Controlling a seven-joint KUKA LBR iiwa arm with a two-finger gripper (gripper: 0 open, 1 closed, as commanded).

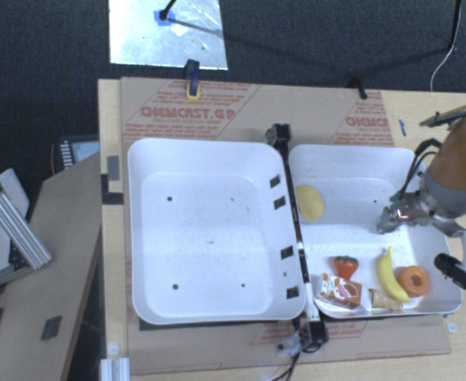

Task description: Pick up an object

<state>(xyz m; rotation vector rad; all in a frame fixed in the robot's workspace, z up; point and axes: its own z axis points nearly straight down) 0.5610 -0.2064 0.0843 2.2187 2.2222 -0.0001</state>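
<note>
Five small items in right bin (352, 165), yellow banana (389, 275) curved, pincer (391, 217) state unclear

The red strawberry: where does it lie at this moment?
The red strawberry lies in the right white bin, near its front edge, just above a red and white packet and left of the yellow banana.

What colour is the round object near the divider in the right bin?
Pale yellow. The round object shows best in the camera view, lying in the right bin.
</note>
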